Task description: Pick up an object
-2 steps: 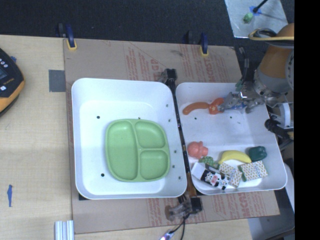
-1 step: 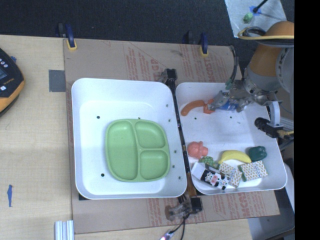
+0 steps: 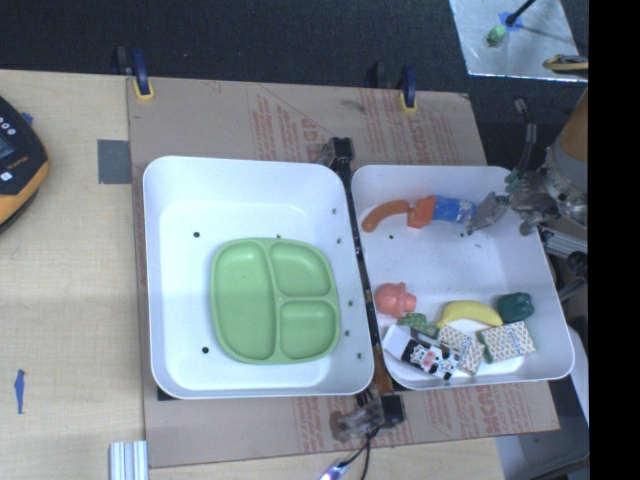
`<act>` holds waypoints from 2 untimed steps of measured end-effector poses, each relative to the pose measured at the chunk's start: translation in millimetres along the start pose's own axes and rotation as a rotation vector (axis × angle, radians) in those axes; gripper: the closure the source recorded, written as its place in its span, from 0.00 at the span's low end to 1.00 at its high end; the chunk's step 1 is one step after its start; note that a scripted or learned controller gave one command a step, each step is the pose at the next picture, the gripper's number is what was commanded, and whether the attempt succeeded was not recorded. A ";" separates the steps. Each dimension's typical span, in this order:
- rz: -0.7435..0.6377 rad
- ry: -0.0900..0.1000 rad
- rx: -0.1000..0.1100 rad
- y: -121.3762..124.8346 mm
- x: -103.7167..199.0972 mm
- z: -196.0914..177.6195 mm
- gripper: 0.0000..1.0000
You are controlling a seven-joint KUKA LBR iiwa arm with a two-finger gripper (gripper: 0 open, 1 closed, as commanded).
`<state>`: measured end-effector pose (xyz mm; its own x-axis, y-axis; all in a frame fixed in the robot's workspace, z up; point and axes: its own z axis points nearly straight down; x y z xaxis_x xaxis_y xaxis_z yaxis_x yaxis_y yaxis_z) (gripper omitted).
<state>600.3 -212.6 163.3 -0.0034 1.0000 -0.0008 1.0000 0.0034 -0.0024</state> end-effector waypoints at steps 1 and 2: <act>-0.002 -0.001 -0.002 45.5 29.5 57.2 0.00; -0.003 -0.005 0.014 54.7 67.7 58.1 0.00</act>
<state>654.6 -144.8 105.0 -0.0062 1.0000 -0.0061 0.9998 0.0061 -0.0167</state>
